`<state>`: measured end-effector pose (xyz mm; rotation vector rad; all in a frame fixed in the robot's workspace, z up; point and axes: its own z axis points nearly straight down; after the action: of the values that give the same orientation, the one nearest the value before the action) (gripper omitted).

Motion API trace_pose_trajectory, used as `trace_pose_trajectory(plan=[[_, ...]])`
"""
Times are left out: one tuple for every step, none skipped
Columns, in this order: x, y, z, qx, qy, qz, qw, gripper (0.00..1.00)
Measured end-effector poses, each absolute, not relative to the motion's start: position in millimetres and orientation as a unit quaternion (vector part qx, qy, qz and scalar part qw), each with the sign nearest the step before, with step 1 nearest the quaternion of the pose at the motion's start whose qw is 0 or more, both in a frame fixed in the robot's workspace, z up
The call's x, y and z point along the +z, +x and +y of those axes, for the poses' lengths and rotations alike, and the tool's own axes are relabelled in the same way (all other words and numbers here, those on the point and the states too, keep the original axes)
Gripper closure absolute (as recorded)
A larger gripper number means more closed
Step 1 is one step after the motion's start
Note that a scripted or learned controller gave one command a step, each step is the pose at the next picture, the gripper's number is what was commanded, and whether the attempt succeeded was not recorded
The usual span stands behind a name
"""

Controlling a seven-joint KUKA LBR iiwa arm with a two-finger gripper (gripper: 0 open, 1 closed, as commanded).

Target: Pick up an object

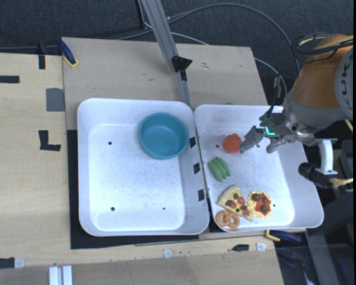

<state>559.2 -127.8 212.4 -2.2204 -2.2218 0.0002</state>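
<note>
In the right bin [296,212], over its upper half: one two-finger gripper [260,141], fingers spread, nothing between them. One finger [249,140] points down and to the camera's left; the other sits nearer the wrist.

Item 1, red round object [232,142], probably a toy tomato. Lies just beyond the gripper's leading finger, on the side away from the arm; touching or nearly so, cannot tell which. Nearest candidate.

Item 2, green pod-shaped object [219,168]. Near, below and beyond the leading finger in the view.

Item 3, pizza slice toys [248,203] with a pretzel [228,219]. Well apart from the gripper, at the bin's near end.

Item 4, blue bowl [163,135]. Far side of the divider, in the left bin [107,212], well apart.

Handling note, judged: the step in hand looks like the approach to the red object. The spread fingers sit to one side of it, not around it, so closing now would likely miss or push it off. Better to shift toward it until it lies between the fingers, descend fully, then close. A round body may roll; centre the grip.
</note>
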Motion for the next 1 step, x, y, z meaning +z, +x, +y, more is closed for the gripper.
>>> trace_pose_trajectory(plan=[[212.4,559.2,-127.8,0.0001,-0.707,-0.707,0.000,0.00]])
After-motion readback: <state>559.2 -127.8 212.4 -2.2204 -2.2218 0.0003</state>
